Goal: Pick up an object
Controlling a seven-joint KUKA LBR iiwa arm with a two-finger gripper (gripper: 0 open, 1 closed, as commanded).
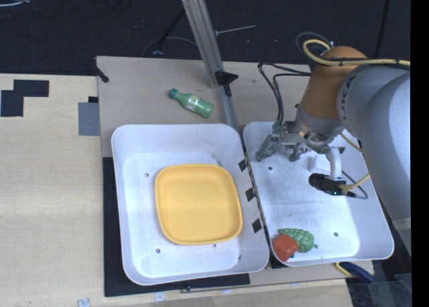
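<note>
Your tool [278, 151] hangs over the right white plastic bin [375, 245]; its grip I cannot tell. The red-and-green toy vegetable [293, 243] lies well apart at the near rim, untouched.

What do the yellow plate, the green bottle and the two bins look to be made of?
Yellow plate: probably matte plastic, uniform colour, soft rounded rim. Green bottle: likely plastic, slightly glossy, pale label band. Bins: seemingly thin white plastic, faint sheen.
</note>
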